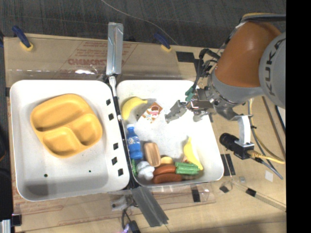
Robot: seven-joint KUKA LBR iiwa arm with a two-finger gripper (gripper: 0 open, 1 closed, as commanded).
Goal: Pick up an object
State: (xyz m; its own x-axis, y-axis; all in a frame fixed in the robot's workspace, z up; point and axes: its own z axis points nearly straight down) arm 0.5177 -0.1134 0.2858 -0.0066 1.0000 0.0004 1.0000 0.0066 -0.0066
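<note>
a: camera view note — the claw [174, 111] is hanging over the upper middle of the right bin [212, 144], arm reaching in from the right. i am reading the fingers as slightly parted with nothing between them, though the tips are small and blurry here.

b: what is sitting closest to it?

a: the small red-and-white packet [153, 112] is lying just left of the claw, and the yellow banana [131, 106] is lying further left by the divider. a second banana [191, 154] is lying below and a little right of the claw. the crowded lot is well below: blue bottle [133, 143], wooden block [152, 154], sausage [167, 177], green piece [186, 168].

b: risks?

a: i am judging the packet as the likely target. it is flat and light, so the fingers may be closing on bin floor or nudging it toward the banana. if the program is descending straight down from here, it is landing on bare floor. the yellow tray [65, 124] in the left bin [29, 183] is lying far left, not in play.
</note>
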